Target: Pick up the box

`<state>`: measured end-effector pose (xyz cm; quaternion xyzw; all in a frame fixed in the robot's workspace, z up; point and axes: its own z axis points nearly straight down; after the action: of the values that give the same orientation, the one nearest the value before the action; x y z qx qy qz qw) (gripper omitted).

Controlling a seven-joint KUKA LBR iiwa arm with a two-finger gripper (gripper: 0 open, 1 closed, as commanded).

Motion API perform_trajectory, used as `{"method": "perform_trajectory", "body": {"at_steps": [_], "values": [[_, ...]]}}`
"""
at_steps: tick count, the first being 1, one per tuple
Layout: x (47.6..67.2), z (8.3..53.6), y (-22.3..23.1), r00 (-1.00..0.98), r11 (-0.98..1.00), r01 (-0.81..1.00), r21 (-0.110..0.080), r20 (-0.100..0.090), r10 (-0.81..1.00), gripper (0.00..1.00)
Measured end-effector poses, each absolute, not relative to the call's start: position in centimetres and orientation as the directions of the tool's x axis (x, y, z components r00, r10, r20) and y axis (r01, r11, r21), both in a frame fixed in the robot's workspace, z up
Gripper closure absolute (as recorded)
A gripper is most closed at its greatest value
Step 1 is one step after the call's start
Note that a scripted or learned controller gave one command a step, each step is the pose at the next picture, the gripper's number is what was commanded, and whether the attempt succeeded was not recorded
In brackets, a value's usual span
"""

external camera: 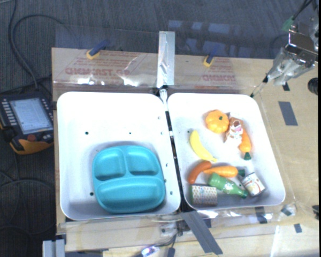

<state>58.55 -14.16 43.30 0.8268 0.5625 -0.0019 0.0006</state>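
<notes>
A small white and red-brown box (235, 129) lies in the right bin (267, 138), leaning between an orange pumpkin (217, 121) and a carrot (246, 142). A grey patterned box-like block (204, 195) lies at the near edge of the same bin. My gripper (278, 71) hangs at the view's upper right, outside the bin's far right corner and well away from both. Nothing shows in it.
The right bin also holds a banana (201, 146), an orange pepper (199, 170), a second carrot (222, 171), a green bottle (228, 186) and a small can (253, 184). A blue divided tray (128, 178) sits in the left bin (75, 143). A pendant (24, 118) lies off the bench at left.
</notes>
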Motion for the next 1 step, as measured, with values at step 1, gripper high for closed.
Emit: {"method": "perform_trajectory", "body": {"at_steps": [1], "values": [[57.62,43.3,-17.65,0.687,-0.687,0.727,-0.001,-0.005,0.727,1.0]]}}
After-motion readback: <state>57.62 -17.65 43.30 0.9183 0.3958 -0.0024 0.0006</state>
